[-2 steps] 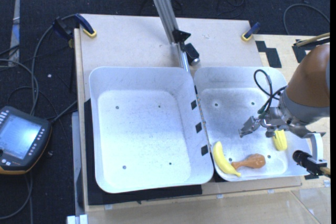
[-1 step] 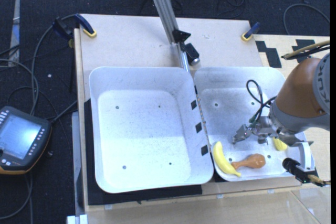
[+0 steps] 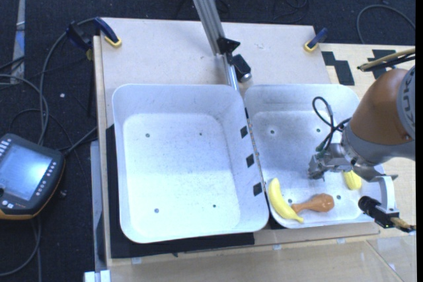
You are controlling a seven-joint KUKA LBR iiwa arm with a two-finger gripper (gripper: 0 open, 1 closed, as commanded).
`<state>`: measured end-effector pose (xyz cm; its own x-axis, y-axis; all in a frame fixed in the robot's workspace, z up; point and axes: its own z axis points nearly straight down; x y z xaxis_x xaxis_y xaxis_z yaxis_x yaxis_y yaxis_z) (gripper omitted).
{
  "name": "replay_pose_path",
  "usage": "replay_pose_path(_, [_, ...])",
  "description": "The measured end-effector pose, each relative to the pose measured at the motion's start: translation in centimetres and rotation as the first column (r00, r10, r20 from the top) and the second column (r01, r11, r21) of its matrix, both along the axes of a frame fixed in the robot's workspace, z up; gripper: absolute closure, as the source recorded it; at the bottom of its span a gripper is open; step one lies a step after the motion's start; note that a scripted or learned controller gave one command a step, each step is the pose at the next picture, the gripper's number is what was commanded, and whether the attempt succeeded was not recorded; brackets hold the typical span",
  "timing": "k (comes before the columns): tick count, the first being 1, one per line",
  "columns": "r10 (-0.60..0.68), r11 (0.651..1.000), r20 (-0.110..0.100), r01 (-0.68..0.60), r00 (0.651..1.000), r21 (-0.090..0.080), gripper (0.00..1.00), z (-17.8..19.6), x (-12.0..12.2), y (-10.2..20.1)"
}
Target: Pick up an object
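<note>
Nearest the camera, front edge of the surface [image 3: 198,254], pale wood. Just beyond, front of the right bin [image 3: 291,105]: banana [image 3: 281,200], yellow, curved, lying against the bin's left wall near the front corner. Beside it and touching or nearly so, a brown drumstick-shaped toy [image 3: 316,204], fat end pointing right, thin end toward the banana. Further right, small yellow object [image 3: 352,179], partly hidden under the arm, shape unclear. All three resting on the bin floor, none lifted.

Slightly further back, end effector [image 3: 322,167] low over the right bin's floor, just behind the drumstick toy and left of the small yellow object. Too dark and small to read; cannot tell how far open, and nothing seen held in it. Black cable looping up from it. Arm [image 3: 383,115] coming in from the right, orange band above grey wrist.

Task progress, judged: early, no pick made. Left to do: closing on one object and lifting it clear. Drumstick toy or small yellow object the likeliest targets, being closest.

Left bin [image 3: 132,102] alongside, white, speckled. Far back, bare surface with yellow clamps [image 3: 312,44] at corners, metal pole [image 3: 205,3] slanting up.
</note>
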<state>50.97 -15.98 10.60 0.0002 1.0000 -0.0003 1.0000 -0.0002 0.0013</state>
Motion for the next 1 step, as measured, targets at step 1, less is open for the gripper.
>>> replay_pose_path(1, [0.001, 1.0, 0.002, -0.001, 1.0, -0.001, 1.0, 4.18, 0.09, -0.3])
